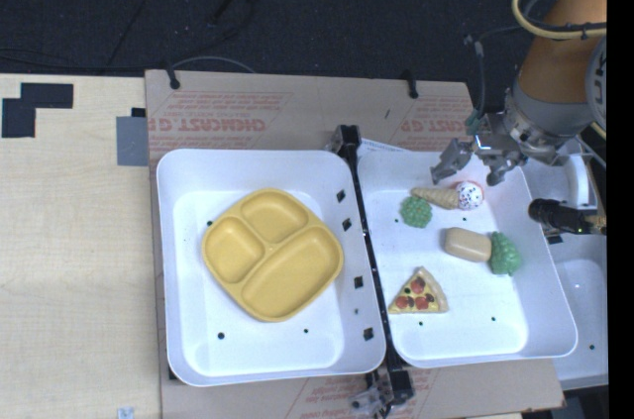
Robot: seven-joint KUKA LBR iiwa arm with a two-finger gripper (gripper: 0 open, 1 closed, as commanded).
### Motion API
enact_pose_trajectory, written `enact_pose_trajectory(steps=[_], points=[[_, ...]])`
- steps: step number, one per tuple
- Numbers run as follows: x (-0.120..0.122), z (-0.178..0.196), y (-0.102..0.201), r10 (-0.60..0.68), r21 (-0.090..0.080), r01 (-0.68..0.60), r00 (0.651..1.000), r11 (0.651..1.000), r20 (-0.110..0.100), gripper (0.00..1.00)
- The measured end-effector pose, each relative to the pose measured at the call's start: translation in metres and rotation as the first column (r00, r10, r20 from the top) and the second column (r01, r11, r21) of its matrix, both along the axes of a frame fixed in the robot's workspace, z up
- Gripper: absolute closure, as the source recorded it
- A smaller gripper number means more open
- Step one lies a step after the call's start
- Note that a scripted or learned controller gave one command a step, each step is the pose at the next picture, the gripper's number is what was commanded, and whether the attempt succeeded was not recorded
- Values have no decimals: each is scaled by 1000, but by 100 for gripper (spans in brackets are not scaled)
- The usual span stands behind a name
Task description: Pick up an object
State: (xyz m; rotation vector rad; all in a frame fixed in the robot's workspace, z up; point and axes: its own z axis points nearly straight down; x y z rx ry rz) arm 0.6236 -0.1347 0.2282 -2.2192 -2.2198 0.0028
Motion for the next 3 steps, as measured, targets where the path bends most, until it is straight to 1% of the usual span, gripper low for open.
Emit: enact_pose_trajectory(steps=[1,2,3], points=[[1,-63,-2,0,0,0,1000,1000,-4,0],[-2,-121,8,1,1,-1,1000,1000,-4,0],[-3,-142,9,0,0,0,1000,1000,-2,0]])
